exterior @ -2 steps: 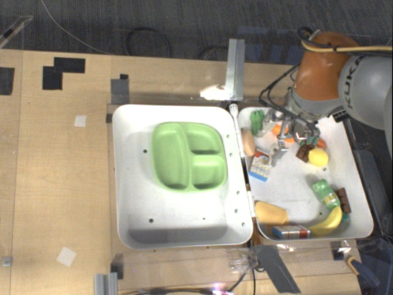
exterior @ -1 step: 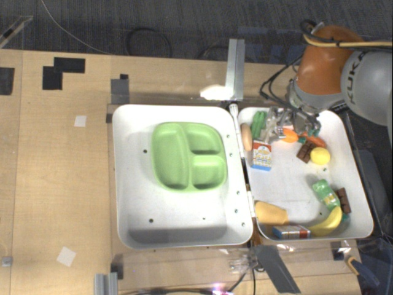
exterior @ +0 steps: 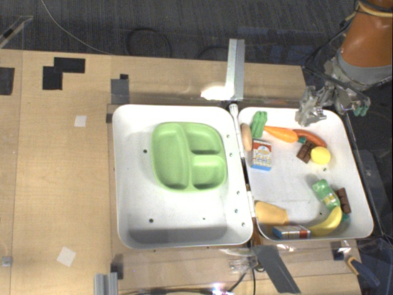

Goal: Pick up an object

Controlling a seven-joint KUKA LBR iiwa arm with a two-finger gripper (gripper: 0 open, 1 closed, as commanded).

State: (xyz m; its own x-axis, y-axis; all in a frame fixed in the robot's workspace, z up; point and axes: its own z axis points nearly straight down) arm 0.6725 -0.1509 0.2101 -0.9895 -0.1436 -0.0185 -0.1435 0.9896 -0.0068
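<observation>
My gripper [exterior: 311,111] hangs over the far edge of the right bin [exterior: 288,183], above and just right of an orange carrot [exterior: 280,133]; nothing shows between its fingers. Below it lie a red pepper [exterior: 310,137], a yellow lemon [exterior: 320,156] and a brown block [exterior: 304,150]. A green pepper [exterior: 258,124] and a tan sausage-like piece [exterior: 246,136] lie at the bin's far left, with a small red and white carton [exterior: 261,154] beside them. Near the front are a banana [exterior: 328,220], a green can [exterior: 324,190], a bread-coloured piece [exterior: 271,213] and a marker [exterior: 291,232].
The left bin [exterior: 132,226] holds a green divided tray [exterior: 188,155]. A metal post [exterior: 236,72] stands behind the wall between the two bins. The arm's orange band [exterior: 367,32] is at the upper right. Wooden bench top spreads to the left.
</observation>
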